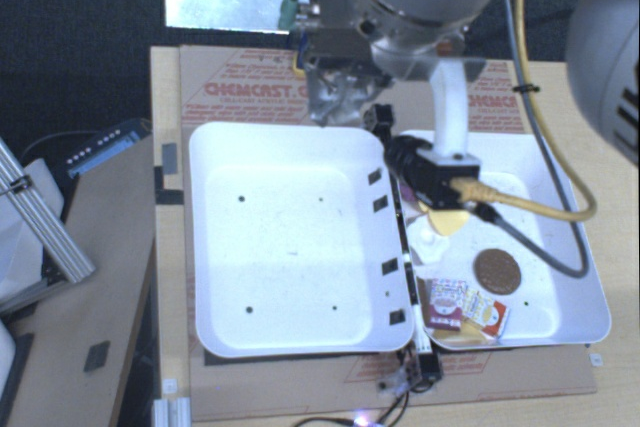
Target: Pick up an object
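camera view: arm (pixel 420 5) comes in from top right, grey with the orange band up top

gripper (pixel 345 110) sits over the far rim of the left bin (pixel 290 245), close to the corner where it meets the right bin (pixel 560 310). The tip is blurred and seen from above, so I can't tell if it's open or closed

pickable stuff is all in the right bin, well apart from the gripper:
- brown disc (pixel 497 270) lies flat on the bin floor, roughly mid-bin, towards the near side
- red-and-white packet (pixel 458 303) is just left of the disc and a bit nearer the front rim, by the front-left corner
- yellow piece (pixel 452 221) is further back, only partly visible under the robot's wrist parts
- white piece (pixel 430 245) is just beside the yellow one, up against the bin's left wall; can't tell what it is

left bin floor shows a few small dark dots. A row of black tabs (pixel 380 204) runs down the wall it shares with the right bin

both bins sit side by side on a cardboard sheet (pixel 240 80) with red print, and that lies on the worktop (pixel 165 105)
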`<state>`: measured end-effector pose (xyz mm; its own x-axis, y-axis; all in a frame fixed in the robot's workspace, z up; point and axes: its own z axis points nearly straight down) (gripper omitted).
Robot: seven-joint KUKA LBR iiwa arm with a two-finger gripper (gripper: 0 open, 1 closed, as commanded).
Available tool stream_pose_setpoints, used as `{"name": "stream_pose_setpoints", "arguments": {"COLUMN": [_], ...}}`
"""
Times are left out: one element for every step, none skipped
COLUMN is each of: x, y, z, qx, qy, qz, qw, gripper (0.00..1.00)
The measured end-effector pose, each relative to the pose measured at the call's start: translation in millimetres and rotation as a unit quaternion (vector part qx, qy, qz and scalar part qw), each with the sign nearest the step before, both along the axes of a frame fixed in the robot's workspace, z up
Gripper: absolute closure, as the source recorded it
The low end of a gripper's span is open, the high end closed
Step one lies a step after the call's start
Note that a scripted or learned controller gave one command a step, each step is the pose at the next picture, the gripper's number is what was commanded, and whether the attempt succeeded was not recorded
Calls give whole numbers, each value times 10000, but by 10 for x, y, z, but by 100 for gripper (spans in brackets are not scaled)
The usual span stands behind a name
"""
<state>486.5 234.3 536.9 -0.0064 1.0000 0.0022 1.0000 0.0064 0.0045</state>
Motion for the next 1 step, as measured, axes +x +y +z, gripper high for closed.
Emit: {"name": "stream_pose_setpoints", "arguments": {"x": [-8], "y": [-3], "z": [-1086], "qx": [-33], "qy": [66], "qz": [-27], "qw": [10000], "gripper": [100]}}
